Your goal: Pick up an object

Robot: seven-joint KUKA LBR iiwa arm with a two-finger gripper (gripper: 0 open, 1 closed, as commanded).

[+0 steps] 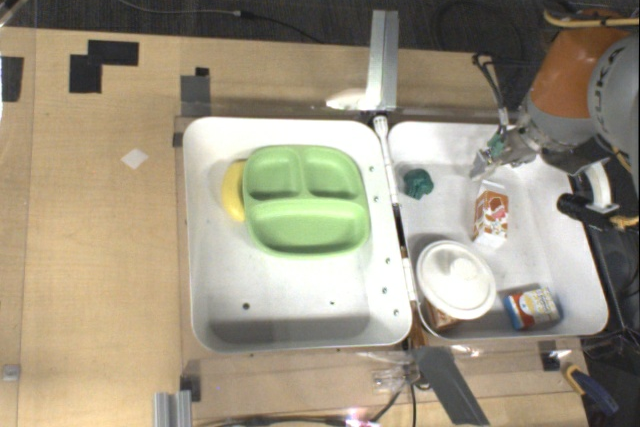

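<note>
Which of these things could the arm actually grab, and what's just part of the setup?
Things it could pick up:
- green divided plate, left bin
- yellow thing under the plate's left edge
- teal lump, right bin
- small carton, just below the claw
- white bowl
- small can

Just the setup:
- left bin
- right bin
- wooden bench

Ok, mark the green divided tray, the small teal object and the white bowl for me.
green divided tray (303,199): camera view, on the ridge between its compartments.
small teal object (417,182): camera view, its middle.
white bowl (456,276): camera view, centre of its inside.
</note>
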